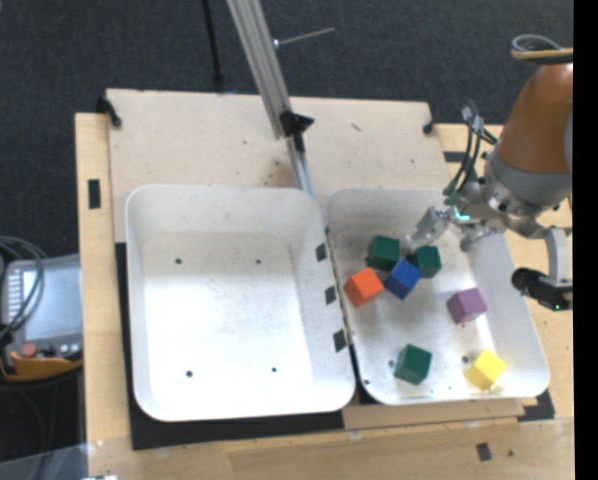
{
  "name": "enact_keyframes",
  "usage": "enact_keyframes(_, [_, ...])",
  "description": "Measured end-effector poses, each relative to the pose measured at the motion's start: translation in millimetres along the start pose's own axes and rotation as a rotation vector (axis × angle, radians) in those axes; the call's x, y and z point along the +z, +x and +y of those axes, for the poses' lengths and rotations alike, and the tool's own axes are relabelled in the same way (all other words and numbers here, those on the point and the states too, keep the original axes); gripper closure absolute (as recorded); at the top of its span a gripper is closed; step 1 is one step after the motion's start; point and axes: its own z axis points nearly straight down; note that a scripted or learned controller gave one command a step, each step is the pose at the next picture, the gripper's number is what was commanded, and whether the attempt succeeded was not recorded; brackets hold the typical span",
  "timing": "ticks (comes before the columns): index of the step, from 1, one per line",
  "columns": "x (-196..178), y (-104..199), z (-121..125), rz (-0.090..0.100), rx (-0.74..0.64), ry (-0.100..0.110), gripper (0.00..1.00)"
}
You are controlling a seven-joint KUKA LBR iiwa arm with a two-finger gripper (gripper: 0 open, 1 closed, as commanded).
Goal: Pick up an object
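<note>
**A:** From the overhead camera, the arm (535, 118) came in from the right, orange band up top, wrist tipped down toward the right bin (509, 268). The hand (431, 226) hung over the bin's upper middle, just above a tight little cluster of blocks.

**B:** What was in that cluster?

**A:** A dark green block (384, 251), a blue block (403, 277) and a smaller green block (428, 260), all touching or nearly so, with an orange block (363, 287) just beside the blue one. A purple block (466, 305), a yellow block (486, 369) and another green block (413, 363) sat well apart, lower in the bin. The left bin (229, 288) held no blocks.

**B:** Fingers spread or pinched?

**A:** Couldn't tell — they were small and blurred against the white. Nothing showed between them.

**B:** So how should the pick have gone?

**A:** My call: the small green block nearest the hand was the likely target, but its neighbours crowded it. The fingers needed to straddle its free sides, come straight down, and avoid wedging onto the blue block. A loner like the purple one looked easier.
</note>
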Motion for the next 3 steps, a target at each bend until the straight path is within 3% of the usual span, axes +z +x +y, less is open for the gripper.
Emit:
enact_keyframes(1, [-3,0,1,-0.001,0.001,-0.005,0.0])
enact_keyframes(2, [41,-7,3,-0.002,0.004,0.0,0.0])
enact_keyframes(3, [96,-8,12,-0.007,0.007,-0.009,0.0])
